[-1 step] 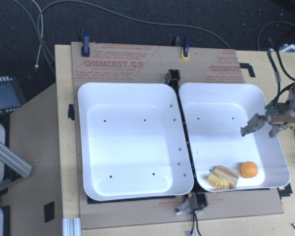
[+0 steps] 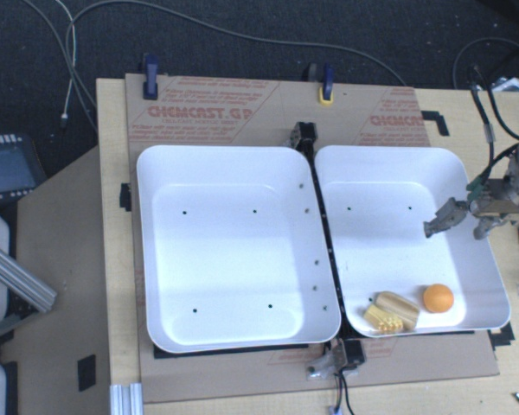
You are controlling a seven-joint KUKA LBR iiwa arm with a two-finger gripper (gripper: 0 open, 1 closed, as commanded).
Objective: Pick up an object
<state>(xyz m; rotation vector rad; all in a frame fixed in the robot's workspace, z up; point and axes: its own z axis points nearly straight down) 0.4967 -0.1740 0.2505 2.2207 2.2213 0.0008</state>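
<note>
Here, the worktop (image 2: 112,232) carries two shallow white bins side by side on a sheet of printed cardboard (image 2: 242,102). Two blue clamps (image 2: 150,74) sit on the cardboard's far edge, one near the left corner, the other, with a yellow foot, near the middle.

Left bin (image 2: 156,258): small dark dots on its floor, nothing else on it that I can make out.

Between the bins, a black clip (image 2: 304,134) at the far end of the seam and a metal one (image 2: 336,363) at the near end.

Right bin (image 2: 363,180): two objects, both in the near right corner area. A tan and yellow object (image 2: 392,310), oblong, looks like a corn cob with its yellow end toward the near rim; it lies close to the near edge. Just to its right, slightly apart from it, an orange ball (image 2: 438,298).

The hand (image 2: 454,219) sits over the right edge of the right bin, about midway along that edge, well apart from both objects. One grey finger (image 2: 444,216) points left and down into the bin. I cannot tell how wide the hand stands. Nothing visible between the fingers.

Black cables (image 2: 493,119) loop above the hand at the far right corner.
</note>
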